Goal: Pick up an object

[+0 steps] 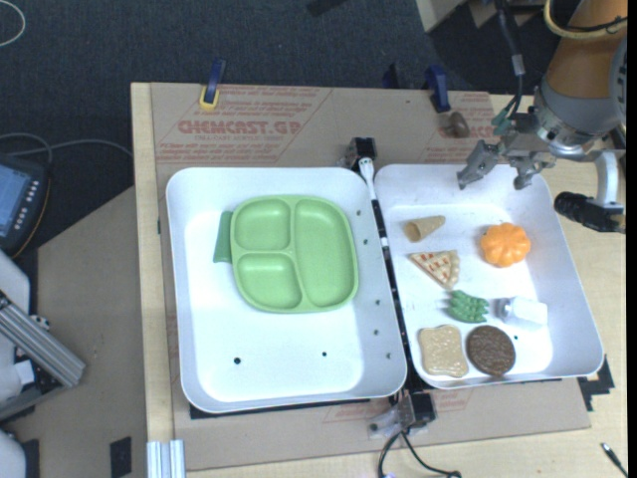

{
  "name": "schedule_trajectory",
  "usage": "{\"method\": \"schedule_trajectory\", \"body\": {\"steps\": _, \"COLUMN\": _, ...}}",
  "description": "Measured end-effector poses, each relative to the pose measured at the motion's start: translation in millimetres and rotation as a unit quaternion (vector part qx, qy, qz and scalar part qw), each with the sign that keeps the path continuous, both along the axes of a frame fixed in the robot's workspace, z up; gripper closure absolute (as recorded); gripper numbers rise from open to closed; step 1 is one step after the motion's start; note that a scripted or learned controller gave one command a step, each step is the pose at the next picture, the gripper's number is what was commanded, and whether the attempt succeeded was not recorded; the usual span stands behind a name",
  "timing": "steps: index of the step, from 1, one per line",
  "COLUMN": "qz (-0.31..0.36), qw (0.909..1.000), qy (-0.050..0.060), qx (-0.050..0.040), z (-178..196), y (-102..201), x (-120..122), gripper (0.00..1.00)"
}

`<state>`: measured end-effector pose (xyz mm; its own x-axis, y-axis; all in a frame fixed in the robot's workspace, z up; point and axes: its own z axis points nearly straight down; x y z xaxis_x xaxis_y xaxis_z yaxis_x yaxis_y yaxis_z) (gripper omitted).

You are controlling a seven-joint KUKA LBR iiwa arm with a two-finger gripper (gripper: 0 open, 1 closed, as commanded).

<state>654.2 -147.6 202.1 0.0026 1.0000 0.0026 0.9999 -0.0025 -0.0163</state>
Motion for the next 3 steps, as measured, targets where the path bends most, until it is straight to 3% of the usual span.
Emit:
{"method": "schedule_trajectory", "body": {"steps": 1, "qz": 0.001, "qw": 1.0000, "qy": -0.008, "qx": -0.0013, "z": 9.9, "y": 0.3, "x": 2.9, "gripper": 0.00}}
{"method": "schedule_trajectory", "body": {"steps": 3, "qz": 0.002, "qw": 1.0000, "qy": -0.005, "qx": -0.0008, "z": -91.7, "y": -2.3, "x": 8.6, "gripper": 0.00}}
